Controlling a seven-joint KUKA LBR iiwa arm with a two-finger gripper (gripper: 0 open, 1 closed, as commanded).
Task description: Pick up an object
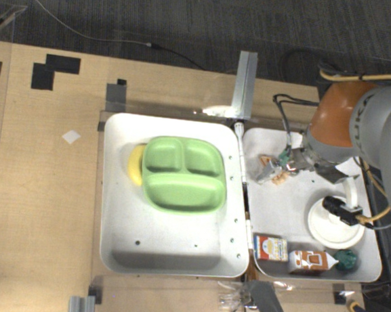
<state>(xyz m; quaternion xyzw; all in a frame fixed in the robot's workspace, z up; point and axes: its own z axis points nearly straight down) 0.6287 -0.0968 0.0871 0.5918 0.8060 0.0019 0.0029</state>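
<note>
My gripper is low over the far left part of the right bin, with the grey arm and its orange band reaching in from the right. A white round bowl sits to the right of the middle of that bin. Along the near wall lie a small red and white carton, a brown and white carton and a small dark green thing. I see nothing clearly held at the gripper's tip.
The left bin holds a green divided plate with a yellow thing sticking out from under its left edge. A metal post stands behind the wall between the bins.
</note>
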